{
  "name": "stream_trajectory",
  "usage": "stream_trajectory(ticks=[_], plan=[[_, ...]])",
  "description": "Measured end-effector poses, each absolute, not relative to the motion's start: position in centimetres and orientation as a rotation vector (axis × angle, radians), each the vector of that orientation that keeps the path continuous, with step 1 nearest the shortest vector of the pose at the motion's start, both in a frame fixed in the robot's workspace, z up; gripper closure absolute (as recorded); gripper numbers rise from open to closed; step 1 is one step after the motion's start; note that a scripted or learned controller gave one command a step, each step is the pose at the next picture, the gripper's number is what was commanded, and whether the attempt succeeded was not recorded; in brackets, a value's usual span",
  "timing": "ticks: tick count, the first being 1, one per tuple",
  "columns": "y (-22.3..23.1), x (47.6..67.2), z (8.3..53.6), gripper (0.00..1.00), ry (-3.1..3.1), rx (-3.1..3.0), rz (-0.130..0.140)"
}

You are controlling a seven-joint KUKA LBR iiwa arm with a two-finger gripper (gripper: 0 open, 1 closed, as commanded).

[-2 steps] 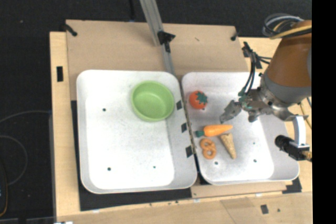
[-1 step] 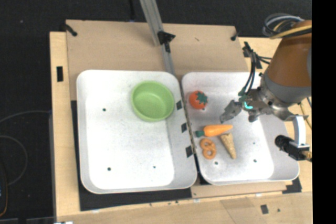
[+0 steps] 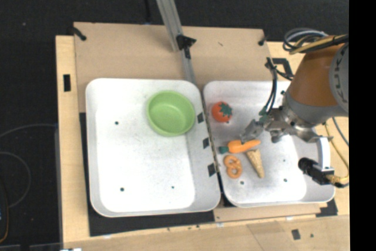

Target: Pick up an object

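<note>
The right bin point(image 3: 276, 194) holds several toy foods: a red tomato point(image 3: 221, 111), an orange carrot point(image 3: 242, 146), a tan ice-cream cone point(image 3: 255, 163) and an orange pretzel point(image 3: 233, 167). A green bowl point(image 3: 171, 113) sits in the left bin point(image 3: 117, 185) near its upper right. My gripper point(image 3: 256, 129) reaches in from the right and hovers just above and to the right of the carrot's thick end. Nothing shows between its tips.
A slanted grey metal pole point(image 3: 167, 6) rises behind the bins and ends near their shared divider. Black cables and a black bracket point(image 3: 314, 172) hang by the arm's wrist over the right bin's right side. A brown board point(image 3: 129, 50) surrounds both bins.
</note>
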State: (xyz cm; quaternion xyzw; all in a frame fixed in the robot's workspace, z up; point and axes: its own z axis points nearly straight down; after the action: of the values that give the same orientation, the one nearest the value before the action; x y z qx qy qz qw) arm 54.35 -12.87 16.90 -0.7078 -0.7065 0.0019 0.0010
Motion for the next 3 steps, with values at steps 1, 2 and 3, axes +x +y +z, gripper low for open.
stream_trajectory(ticks=[1, 2, 3], plan=[[-13.6, 55.1, 12.6, 0.0, -2.22, -2.226, -0.001], [-13.4, 55.8, 11.0, 0.0, -2.227, -2.226, -0.024], [-13.6, 55.8, 12.1, 1.0, -2.222, -2.236, -0.025]])
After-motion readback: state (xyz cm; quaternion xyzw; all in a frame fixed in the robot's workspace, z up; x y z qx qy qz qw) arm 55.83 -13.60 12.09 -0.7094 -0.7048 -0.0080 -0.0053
